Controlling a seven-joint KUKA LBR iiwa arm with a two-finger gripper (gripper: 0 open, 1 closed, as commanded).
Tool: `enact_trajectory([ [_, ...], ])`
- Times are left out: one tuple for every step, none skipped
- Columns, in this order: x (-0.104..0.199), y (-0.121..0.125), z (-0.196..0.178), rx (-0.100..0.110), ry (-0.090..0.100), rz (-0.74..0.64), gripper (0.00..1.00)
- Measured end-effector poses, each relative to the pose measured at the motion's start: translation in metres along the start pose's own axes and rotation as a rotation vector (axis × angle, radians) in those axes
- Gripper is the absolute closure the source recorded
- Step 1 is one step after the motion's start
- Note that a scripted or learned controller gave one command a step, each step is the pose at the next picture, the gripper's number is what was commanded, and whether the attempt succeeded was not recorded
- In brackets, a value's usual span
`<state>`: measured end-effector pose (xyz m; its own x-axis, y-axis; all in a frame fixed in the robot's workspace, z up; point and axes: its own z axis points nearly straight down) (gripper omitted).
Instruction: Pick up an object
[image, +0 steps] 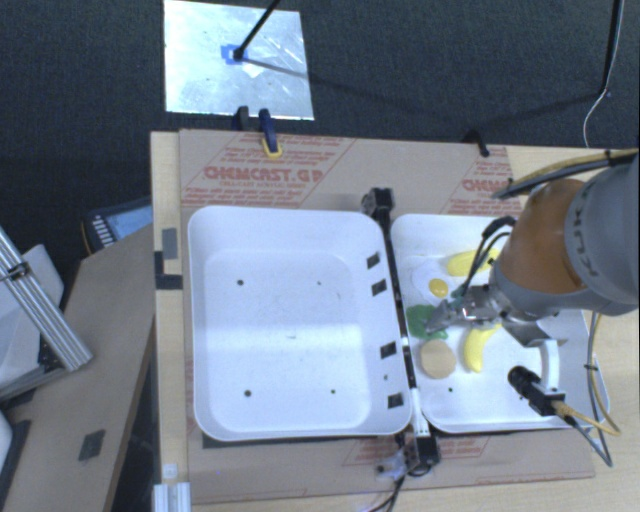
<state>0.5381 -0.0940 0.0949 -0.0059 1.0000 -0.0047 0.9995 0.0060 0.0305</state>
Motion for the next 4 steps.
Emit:
enact_trajectory([
  [0.000, -0.003, 0.002, 0.011, 0.003, 0.001, 0.00],
  [-0.036, 0.055, -0.122, 0.010, -0.002, 0.001, 0.00],
  [-0.034, 0.052, -0.124, 0.024, 0.003, -0.004, 1.00],
  [0.123, 0.015, -0.200, 0.022, 0.012, -0.015, 1.00],
])
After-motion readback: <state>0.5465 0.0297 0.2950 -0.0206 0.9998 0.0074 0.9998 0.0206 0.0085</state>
